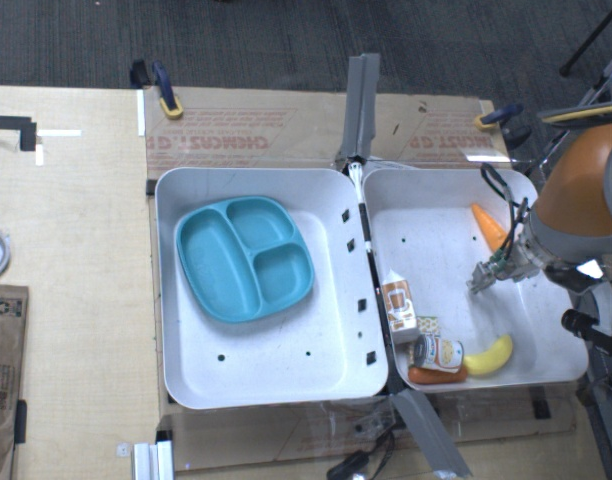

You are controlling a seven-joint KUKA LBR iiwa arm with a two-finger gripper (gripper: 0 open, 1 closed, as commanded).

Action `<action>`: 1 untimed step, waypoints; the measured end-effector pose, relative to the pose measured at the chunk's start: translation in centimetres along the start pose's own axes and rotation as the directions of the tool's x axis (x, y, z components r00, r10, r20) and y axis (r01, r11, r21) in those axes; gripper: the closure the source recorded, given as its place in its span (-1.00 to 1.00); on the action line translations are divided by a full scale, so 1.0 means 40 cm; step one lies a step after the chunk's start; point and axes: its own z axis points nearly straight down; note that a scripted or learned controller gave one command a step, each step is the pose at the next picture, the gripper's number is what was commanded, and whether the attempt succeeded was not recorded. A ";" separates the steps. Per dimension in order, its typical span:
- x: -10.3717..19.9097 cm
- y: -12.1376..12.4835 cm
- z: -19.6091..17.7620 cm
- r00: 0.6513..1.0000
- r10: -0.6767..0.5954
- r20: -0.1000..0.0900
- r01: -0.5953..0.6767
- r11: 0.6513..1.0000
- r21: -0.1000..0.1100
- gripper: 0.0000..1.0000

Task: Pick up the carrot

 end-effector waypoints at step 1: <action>0.334 0.140 -0.250 0.953 0.305 0.000 -0.305 0.953 0.002 1.00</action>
